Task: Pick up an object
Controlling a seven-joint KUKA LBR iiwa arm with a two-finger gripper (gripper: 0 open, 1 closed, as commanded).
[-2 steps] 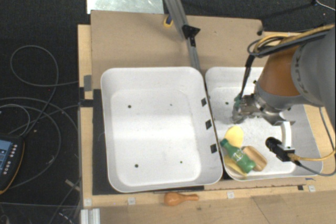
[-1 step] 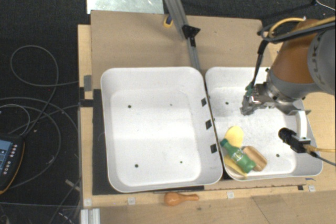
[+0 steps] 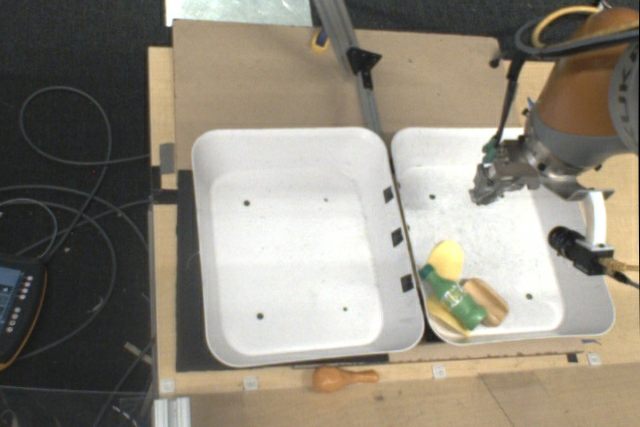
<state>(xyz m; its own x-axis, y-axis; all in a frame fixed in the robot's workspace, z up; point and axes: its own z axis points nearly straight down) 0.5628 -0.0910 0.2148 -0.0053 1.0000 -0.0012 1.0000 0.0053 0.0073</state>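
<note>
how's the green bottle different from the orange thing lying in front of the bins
The green bottle lies inside the right bin, near its front left corner; the orange thing lies outside both bins on the bench. The green bottle rests against yellow and tan items; the orange thing lies alone. Both lie on their sides, away from the gripper.

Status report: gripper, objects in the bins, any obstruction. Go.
Gripper hovering over right bin, nothing seen between fingers. Green bottle, yellow piece and tan piece clustered at that bin's near-left corner. Path looks unobstructed.
</note>
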